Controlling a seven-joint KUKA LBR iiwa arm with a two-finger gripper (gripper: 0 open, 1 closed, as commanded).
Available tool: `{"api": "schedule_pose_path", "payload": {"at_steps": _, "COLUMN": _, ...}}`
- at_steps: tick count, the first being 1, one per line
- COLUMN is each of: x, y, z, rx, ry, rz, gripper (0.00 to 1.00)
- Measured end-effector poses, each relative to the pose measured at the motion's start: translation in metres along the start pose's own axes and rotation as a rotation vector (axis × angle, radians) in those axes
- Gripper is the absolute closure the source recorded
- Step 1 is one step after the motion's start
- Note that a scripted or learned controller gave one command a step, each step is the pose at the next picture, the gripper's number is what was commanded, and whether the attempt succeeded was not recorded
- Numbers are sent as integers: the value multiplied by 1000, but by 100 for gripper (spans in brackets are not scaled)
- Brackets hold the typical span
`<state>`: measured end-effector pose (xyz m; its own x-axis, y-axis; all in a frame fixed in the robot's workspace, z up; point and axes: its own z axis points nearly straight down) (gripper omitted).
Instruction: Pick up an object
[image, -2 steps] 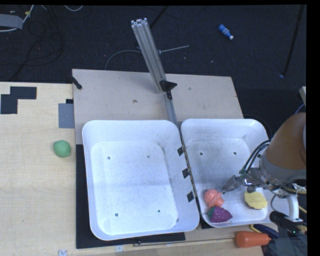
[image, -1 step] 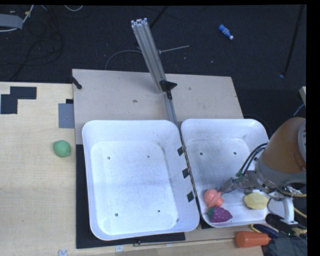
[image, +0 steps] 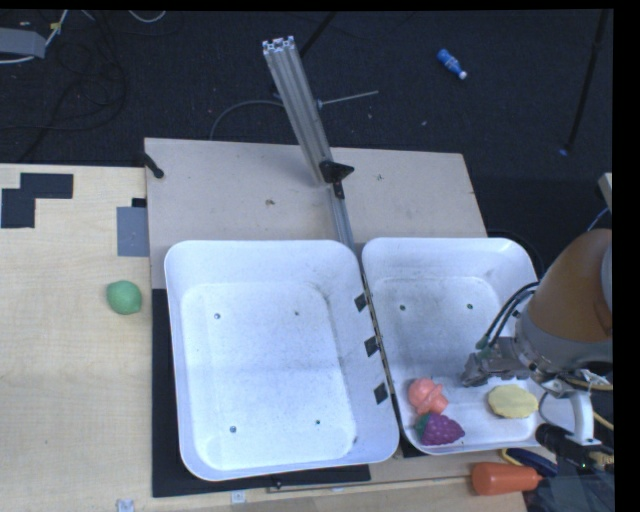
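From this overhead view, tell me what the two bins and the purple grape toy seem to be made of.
Left bin and right bin: likely thin moulded plastic, matte white, with rounded corners, raised rims and grey scuffing on the floors. Purple grape toy: probably plastic or rubber, judging by its bumpy, saturated, slightly glossy surface; the view is too coarse to say which.

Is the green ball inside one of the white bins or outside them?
Outside. The green ball lies on the wooden bench top, apart from the left bin, to the left of its rim.
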<state>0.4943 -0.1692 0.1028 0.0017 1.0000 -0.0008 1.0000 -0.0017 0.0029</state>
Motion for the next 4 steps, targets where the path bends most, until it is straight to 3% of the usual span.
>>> {"api": "schedule_pose_path", "payload": {"at_steps": 1, "x": -4, "y": 3, "z": -42, "rx": 1, "ry": 0, "rz": -1, "gripper": 100}}
{"api": "schedule_pose_path", "payload": {"at_steps": 3, "x": 0, "y": 2, "z": -166, "rx": -2, "ry": 0, "rz": -2, "gripper": 100}}
{"api": "schedule_pose_path", "payload": {"at_steps": 4, "x": 41, "y": 14, "z": -163, "rx": 3, "ry": 1, "rz": -4, "gripper": 100}}
